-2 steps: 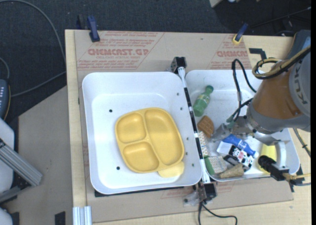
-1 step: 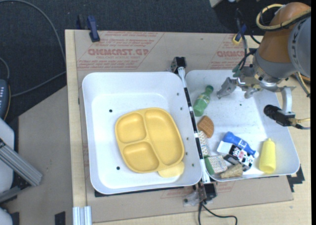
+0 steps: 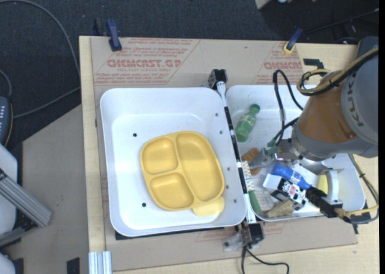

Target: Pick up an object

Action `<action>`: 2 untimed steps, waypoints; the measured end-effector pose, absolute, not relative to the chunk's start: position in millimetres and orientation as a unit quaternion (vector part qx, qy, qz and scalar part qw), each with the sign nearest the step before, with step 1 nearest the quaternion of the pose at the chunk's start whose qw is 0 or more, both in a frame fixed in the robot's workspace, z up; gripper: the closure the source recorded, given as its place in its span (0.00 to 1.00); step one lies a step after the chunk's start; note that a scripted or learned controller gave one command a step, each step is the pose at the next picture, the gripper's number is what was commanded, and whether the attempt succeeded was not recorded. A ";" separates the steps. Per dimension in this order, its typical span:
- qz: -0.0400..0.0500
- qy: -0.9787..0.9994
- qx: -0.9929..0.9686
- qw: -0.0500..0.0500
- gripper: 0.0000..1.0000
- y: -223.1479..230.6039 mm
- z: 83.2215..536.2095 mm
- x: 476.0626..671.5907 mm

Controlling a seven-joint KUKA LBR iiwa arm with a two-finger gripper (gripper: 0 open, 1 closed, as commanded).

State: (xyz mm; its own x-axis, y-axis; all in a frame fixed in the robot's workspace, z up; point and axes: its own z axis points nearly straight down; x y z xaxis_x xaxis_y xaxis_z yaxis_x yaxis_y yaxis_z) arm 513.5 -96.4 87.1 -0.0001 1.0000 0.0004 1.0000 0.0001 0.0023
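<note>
The right bin (image 3: 264, 94) holds a green bottle (image 3: 246, 124) lying near its left wall, and a heap of small items (image 3: 281, 190) in its near half, among them a blue and white packet and a yellow piece at the right. My gripper (image 3: 275, 157) reaches down into that heap from under the grey and orange wrist (image 3: 328, 124), which hides its fingers. Nothing is seen lifted off the bin floor.
The left bin (image 3: 120, 110) carries a yellow divided tray (image 3: 181, 169) with a pale yellow piece (image 3: 208, 208) at its near edge. Black clips (image 3: 218, 78) join the bins along the middle. Cables (image 3: 283, 95) loop over the right bin's far side.
</note>
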 end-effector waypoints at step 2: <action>0.002 0.707 0.707 0.001 0.00 -92.3 87.7 547.1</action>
